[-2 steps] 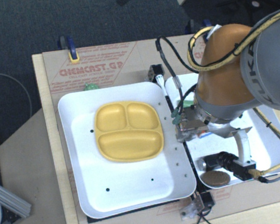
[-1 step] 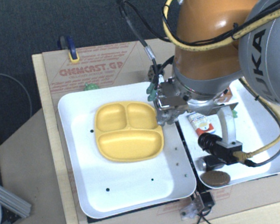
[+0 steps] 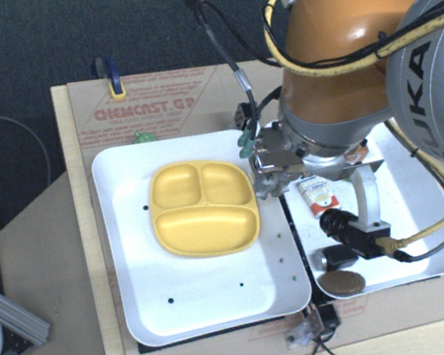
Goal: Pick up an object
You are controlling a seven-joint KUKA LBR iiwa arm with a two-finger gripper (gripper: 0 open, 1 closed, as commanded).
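Yellow plastic is met first: a divided plate point(image 3: 204, 207) is laid flat in the left bin point(image 3: 134, 253), left of the frame's centre, with its three compartments facing up and nothing in them. It is set towards the bin's upper right, so its right rim is close to the wall shared with the right bin point(image 3: 423, 182).

At centre-right the arm point(image 3: 342, 36) is stretched in from the right edge, and much of the right bin is hidden under its orange dome. The gripper point(image 3: 273, 166) is hung low over the seam where the two bins meet, just beside the plate's right rim. Whether it is spread or clamped cannot be told, since the wrist is in the way. Nothing can be seen held in it.

Just below the gripper, a small white-and-red packet point(image 3: 318, 193) is laid near the right bin's left wall. A brown disc point(image 3: 341, 282) is tucked into that bin's lower left corner, near the bottom of the frame. All three things appear to be resting on the bin floors, so the pick is judged not yet made.

From a spot on the seam, either the plate's rim or the packet could be taken as the target, and which is meant cannot be settled. The plate is wide and shallow, so only its rim is thought to offer a hold. The packet is flat, and a slip is to be feared.
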